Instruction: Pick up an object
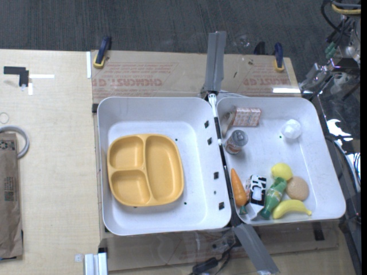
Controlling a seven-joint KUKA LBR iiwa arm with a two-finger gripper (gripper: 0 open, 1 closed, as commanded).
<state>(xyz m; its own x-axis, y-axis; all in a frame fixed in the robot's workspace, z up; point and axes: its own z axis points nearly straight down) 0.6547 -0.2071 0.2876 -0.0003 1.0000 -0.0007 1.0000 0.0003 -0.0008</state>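
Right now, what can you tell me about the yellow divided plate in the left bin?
The yellow divided plate looks like matte moulded plastic, a rounded rectangle with raised ridges splitting it into three compartments: two smaller ones on the view's left, one long one on its right. All three hold nothing. It lies flat, slightly rotated, on the floor of the left bin, toward that bin's left side, with nothing else touching it.

- My arm (343, 36) sits at the far upper right edge, pulled well back.
- There I see cables and metal parts of my wrist; my gripper's state is unclear.
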